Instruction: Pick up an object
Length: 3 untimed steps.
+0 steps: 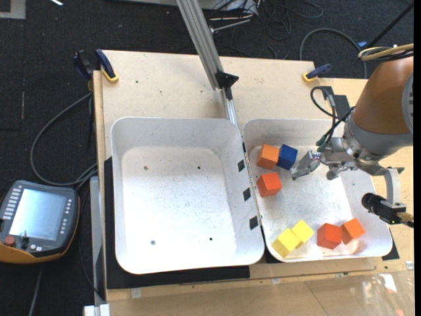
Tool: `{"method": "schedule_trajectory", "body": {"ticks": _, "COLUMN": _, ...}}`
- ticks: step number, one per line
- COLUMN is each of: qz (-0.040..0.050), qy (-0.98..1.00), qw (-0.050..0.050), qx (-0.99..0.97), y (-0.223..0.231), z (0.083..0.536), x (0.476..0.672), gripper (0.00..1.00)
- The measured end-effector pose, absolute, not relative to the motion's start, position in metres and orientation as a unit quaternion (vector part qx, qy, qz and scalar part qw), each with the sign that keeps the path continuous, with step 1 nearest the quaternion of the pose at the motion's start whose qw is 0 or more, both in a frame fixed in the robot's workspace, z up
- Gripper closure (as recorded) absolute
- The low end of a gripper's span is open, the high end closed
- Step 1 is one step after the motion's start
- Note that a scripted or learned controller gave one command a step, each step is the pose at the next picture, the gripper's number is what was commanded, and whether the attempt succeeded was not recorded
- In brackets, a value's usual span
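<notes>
My gripper (314, 171) hangs over the right bin (378, 245), in its upper middle part, open with nothing between its fingers. Just to its left lie a blue cube (287, 155) and an orange cube (268, 156), touching each other. Below them sits an orange-red cube (269, 184). Along the bin's front edge are two yellow blocks (293, 237), a red block (329, 236) and an orange block (353, 229). The left fingertip is close to the blue cube but apart from it.
The left bin (131, 196) adjoins the right one along a shared rim (248, 189). A slanted metal rod (200, 35) reaches down to the bins' back edge. The arm's orange band (388, 91) and cables fill the right side. A teach pendant (36, 219) lies off the bench at left.
</notes>
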State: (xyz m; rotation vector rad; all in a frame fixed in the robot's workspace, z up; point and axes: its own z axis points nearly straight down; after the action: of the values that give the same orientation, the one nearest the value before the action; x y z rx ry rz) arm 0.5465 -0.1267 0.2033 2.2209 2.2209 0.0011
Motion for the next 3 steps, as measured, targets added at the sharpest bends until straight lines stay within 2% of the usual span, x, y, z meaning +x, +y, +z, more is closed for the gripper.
{"method": "schedule_trajectory", "body": {"ticks": 1, "qz": -0.0004, "qy": 0.707, "qw": 0.000, "qx": 0.708, "y": -0.108, "z": 0.112, "x": 0.596, "gripper": 0.00}}
{"method": "schedule_trajectory", "body": {"ticks": 2, "qz": -0.0001, "qy": 0.709, "qw": 0.000, "qx": 0.706, "y": -0.106, "z": 0.096, "x": 0.638, "gripper": 0.00}}
{"method": "schedule_trajectory", "body": {"ticks": 3, "qz": 0.0026, "qy": 0.708, "qw": 0.003, "qx": 0.706, "y": -0.093, "z": 0.201, "x": 0.611, "gripper": 0.00}}
